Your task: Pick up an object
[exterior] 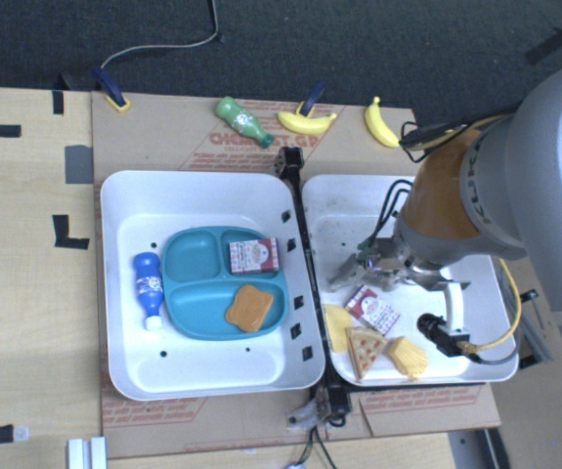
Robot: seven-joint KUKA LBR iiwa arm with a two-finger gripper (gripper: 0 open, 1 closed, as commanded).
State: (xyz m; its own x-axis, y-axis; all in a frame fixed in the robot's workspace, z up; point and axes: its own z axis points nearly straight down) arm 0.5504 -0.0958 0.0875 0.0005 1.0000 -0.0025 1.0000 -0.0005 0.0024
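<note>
My gripper [367,272] reaches down into the right bin [476,374], its metal fingers just above and to the left of a small red-and-white carton [373,311]. Nothing shows between the fingers. In front of the carton lie a yellow cheese slice [336,322], a pizza wedge [363,351] and a yellow block [409,357]. The left bin [129,198] holds a teal divided plate [185,291] bearing a red-and-white carton [253,256] and a toast slice [250,308], with a blue bottle [148,288] beside it.
Behind the bins on the cardboard lie a green bottle [243,121] and two bananas [306,121] [381,125]. A black divider [300,252] runs between the bins. The arm's grey and orange body [456,198] covers the right bin's back right part.
</note>
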